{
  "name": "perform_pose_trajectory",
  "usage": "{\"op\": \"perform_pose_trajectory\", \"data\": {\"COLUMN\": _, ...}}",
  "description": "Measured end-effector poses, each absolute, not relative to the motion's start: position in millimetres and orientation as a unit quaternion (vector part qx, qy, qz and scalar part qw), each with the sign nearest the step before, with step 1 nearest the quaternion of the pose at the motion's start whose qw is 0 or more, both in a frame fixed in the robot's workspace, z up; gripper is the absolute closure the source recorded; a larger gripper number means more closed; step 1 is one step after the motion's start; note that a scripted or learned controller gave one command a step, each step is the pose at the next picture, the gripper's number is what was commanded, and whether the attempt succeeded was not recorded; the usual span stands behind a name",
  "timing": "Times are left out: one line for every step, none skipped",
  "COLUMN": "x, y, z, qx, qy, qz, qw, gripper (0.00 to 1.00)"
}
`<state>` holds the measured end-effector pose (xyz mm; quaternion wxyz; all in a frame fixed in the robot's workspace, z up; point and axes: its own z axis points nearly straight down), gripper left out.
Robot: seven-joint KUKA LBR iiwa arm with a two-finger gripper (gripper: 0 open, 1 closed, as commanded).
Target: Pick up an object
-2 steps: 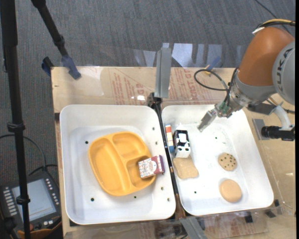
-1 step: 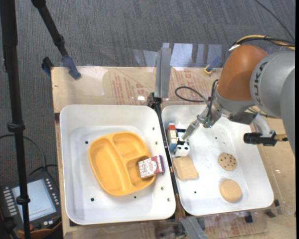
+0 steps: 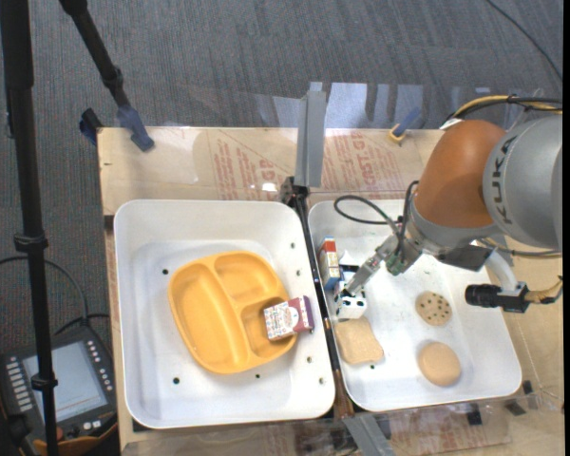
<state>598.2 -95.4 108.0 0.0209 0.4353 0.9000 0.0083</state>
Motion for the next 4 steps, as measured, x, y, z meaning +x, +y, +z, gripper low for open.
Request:
{"op": "perform_pose_trajectory", "data": {"x": 555.9, "y": -101, "z": 107, "qx": 0.598, "qy": 0.801, "qz": 0.0126, "qw": 0.020, "gripper": 0.00}}
{"op": "perform_pose_trajectory", "data": {"x": 603.8, "y": -144, "z": 186, "qx": 0.589, "qy": 0.808, "qz": 0.0003, "qw": 0.001, "gripper": 0.00}}
{"op": "perform_pose_trajectory", "data": {"x": 513.3, "y": -214, "z": 101, "qx": 0.556, "qy": 0.831, "qz": -0.0002, "qw": -0.002, "gripper": 0.00}}
{"op": "perform_pose_trajectory", "data": {"x": 580.1, "y": -207, "z": 92, "qx": 0.624, "qy": 0.782, "qz": -0.0002, "qw": -0.001, "gripper": 0.00}}
